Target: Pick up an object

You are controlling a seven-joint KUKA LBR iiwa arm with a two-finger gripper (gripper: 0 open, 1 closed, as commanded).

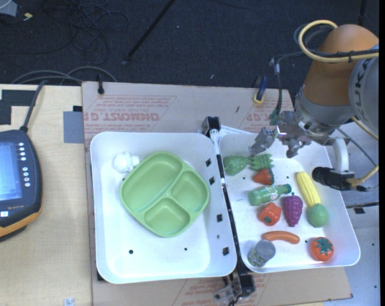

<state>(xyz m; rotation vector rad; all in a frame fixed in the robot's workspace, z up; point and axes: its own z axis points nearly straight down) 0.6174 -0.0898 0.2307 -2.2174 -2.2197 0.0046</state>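
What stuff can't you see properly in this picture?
- Gripper, camera view: small and dark against the bin rim, so open or shut cannot be told.
- Silvery round thing in the right bin: too small and blurry to name.
- White lump beside the green divided plate: too pale against the left bin to make out.

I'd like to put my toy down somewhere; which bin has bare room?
Left bin: bare floor in front of the green plate and along its left wall. Right bin is crowded with toy food; little bare floor there.
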